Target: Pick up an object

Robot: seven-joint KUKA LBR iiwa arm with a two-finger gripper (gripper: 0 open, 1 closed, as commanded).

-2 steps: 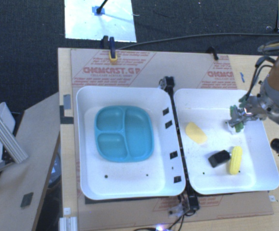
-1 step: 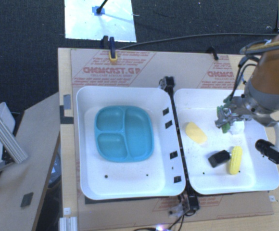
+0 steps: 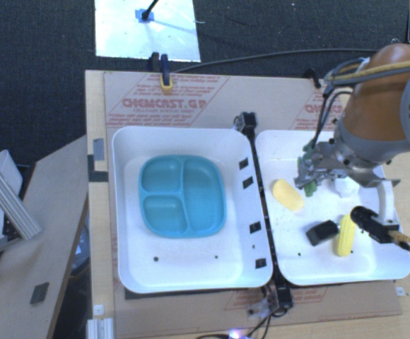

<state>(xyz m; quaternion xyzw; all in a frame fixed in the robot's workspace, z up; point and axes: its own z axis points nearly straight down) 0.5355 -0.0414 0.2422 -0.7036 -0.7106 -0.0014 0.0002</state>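
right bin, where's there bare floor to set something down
In the right bin, bare floor runs along the near edge below the black block and corn cob, and at the far-left corner above the yellow piece. The middle, under the gripper, is crowded.

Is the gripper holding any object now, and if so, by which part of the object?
It cannot be told. The gripper hangs over the right bin, beside the pale yellow object.

Sitting on the bench: two shallow white bins [image 3: 131,189]; one blue divided plastic plate [image 3: 182,195]; two yellow pieces [image 3: 288,194]; one black block [image 3: 321,232].
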